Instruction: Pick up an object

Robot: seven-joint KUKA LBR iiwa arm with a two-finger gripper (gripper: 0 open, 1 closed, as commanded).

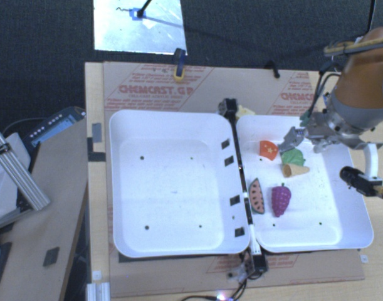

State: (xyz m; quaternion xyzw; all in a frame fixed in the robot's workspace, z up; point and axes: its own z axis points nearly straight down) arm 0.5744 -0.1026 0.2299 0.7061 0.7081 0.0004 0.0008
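even bright light, soft overall focus

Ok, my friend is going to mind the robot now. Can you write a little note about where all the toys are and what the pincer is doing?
Pincer: over the right bin, low, next to the green toy; grip unclear from here.
Toys, all in the right bin: orange-red piece, green toy, tan cone, watermelon slice by the middle divider, purple berry.
Done: nothing looks lifted yet.
Left: grab one toy and raise it.
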